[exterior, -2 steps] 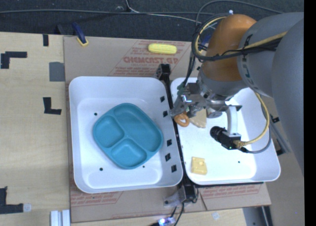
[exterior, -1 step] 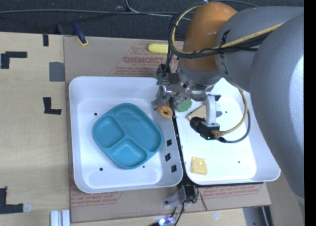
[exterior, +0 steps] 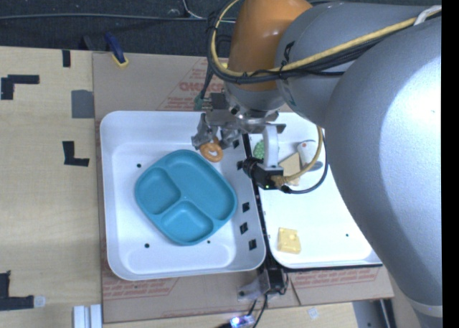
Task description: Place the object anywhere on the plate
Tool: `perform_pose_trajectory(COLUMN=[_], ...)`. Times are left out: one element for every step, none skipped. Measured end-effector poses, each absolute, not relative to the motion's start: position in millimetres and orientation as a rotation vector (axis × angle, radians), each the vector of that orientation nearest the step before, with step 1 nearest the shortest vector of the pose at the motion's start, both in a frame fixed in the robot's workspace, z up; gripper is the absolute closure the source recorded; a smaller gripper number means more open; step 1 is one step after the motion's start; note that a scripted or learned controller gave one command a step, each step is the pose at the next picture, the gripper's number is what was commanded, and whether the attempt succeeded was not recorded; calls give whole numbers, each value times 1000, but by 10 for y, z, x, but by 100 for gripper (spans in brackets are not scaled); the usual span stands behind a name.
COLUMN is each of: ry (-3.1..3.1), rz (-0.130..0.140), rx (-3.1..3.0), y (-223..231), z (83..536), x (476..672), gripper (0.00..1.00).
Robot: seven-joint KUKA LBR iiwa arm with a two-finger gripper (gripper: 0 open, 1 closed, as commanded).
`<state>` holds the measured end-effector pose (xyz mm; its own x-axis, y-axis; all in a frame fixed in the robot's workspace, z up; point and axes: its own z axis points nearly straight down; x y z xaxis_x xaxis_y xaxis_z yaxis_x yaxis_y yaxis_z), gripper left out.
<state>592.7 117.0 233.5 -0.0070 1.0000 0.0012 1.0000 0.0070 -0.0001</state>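
Observation:
A blue divided plate lies in the left white bin. My gripper hangs over the plate's far right corner, below the arm's orange band. A small tan-orange ring-shaped object sits between the fingertips, just above the plate's rim. The gripper is shut on it.
The right bin holds a yellow cheese-like block, a small green item and a tan and white piece near the divider. The big grey arm covers much of the right bin. Cardboard lies under both bins.

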Motion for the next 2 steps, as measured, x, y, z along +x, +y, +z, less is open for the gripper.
perform_pose_trajectory(ry=[-2225,-2223], rz=[4,5], rx=[-2217,-2219], y=[1452,1437], z=[2278,2280], x=[5889,5890], gripper=[100,0])
